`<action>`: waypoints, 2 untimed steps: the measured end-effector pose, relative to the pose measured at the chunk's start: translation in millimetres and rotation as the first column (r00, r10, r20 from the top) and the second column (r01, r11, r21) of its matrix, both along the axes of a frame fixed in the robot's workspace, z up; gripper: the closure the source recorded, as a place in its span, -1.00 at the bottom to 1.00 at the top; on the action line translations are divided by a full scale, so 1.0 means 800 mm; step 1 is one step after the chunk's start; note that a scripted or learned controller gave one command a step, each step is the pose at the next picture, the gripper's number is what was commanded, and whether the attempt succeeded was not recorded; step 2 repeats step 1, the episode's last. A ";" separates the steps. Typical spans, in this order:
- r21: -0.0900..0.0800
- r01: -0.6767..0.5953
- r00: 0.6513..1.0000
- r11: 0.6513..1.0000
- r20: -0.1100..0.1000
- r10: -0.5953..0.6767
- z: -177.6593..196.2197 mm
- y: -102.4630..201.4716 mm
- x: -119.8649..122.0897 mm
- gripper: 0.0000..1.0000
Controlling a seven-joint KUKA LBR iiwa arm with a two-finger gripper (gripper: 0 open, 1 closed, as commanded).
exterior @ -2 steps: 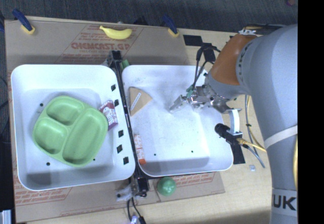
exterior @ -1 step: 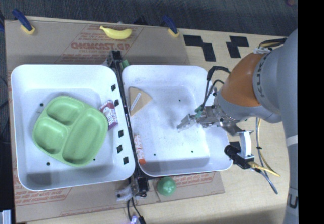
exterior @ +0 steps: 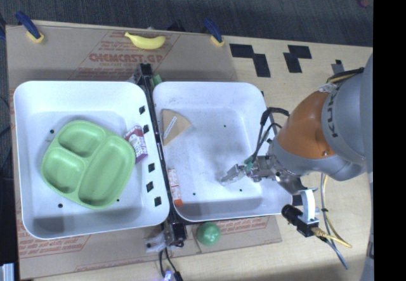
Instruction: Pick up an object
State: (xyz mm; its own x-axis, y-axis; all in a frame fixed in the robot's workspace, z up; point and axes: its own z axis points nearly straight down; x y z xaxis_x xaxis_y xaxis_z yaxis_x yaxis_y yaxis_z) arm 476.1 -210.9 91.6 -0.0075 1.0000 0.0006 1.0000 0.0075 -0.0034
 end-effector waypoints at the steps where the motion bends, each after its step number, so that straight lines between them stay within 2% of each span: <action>1: -0.001 -0.001 1.000 1.000 0.001 0.001 0.000 0.000 0.035 -1.00; 2: -0.001 -0.001 1.000 1.000 0.001 0.001 0.000 0.000 0.035 -1.00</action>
